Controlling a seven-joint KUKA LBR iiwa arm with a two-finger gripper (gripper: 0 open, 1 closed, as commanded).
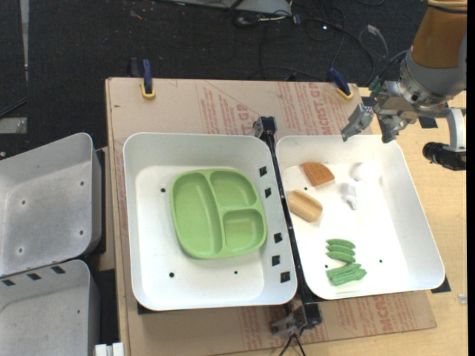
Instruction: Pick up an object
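The right bin (415,221) holds a tan bread roll (305,205), an orange-brown toast piece (319,173), a small white object (354,185) and a bunch of green pea pods (344,262). My gripper (373,127) hangs over the far edge of the right bin, above and to the right of the toast. Its two fingers are spread apart with nothing between them. The grey arm with its orange band reaches in from the upper right.
The left bin (145,199) holds a green divided plate (219,212). A black divider (278,199) runs between the bins. Blue clamps (147,78) hold the cardboard board at its far edge. White lids (44,199) lie at the left.
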